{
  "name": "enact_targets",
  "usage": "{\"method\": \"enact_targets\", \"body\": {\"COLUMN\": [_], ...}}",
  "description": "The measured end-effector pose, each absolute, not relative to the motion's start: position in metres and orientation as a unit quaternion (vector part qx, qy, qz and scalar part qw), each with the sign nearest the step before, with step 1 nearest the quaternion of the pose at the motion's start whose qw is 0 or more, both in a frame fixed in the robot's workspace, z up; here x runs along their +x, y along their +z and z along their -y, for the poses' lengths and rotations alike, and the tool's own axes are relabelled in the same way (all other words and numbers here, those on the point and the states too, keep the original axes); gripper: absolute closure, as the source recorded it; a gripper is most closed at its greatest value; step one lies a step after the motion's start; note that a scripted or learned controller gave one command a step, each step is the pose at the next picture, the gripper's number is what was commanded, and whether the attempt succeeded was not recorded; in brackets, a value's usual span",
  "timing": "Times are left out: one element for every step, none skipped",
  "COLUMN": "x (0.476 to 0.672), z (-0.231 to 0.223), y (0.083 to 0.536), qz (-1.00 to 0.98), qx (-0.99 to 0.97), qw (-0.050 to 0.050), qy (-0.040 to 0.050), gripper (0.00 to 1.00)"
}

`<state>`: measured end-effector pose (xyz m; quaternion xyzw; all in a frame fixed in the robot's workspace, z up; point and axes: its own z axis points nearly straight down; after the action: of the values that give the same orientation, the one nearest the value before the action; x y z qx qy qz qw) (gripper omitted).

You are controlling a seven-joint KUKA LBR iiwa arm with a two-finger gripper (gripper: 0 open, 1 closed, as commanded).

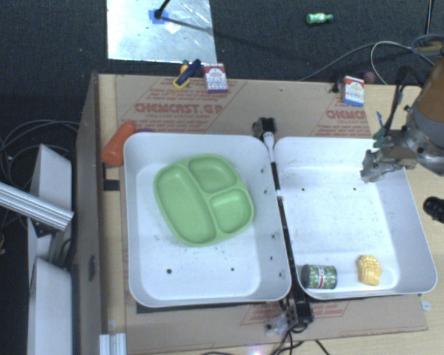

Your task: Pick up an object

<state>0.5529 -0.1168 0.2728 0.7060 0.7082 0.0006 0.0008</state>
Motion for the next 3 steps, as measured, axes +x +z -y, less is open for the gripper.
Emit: {"method": "enact_targets", "body": {"x": [0.561,0.592,0.621], "z": [0.136,0.106,0.094], "y": [0.200,0.120,0.084], "qz": [-0.707,-0.708,-0.709], "qx": [0.707,0.706,0.706], "qw": [0.000,0.000,0.000], "qy": [-0.0001,-0.0001,0.0003], "gripper": [0.00,0.00,0.00]}}
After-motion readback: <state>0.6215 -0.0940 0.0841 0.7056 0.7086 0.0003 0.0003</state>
